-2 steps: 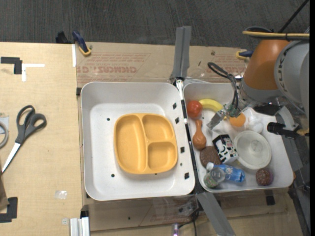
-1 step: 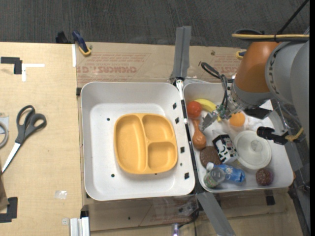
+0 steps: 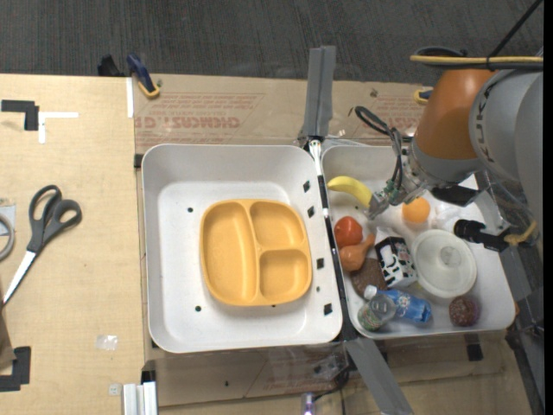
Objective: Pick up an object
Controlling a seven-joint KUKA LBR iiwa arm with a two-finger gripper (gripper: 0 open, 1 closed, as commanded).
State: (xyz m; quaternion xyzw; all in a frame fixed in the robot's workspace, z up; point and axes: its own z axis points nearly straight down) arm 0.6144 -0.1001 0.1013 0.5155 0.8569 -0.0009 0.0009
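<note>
The right bin holds a yellow banana, a red tomato, an orange fruit, a tan pear-shaped piece, a brown lump, a black-and-white object, a white round lid, a small water bottle and a dark red ball. My gripper hangs low in this bin, between the banana's right end and the orange fruit. Nothing shows as held in it.
The left bin carries a yellow divided plate. Scissors lie on the wooden bench at far left. The grey arm with its orange band covers the right bin's back right corner. A black cable loops above the bin.
</note>
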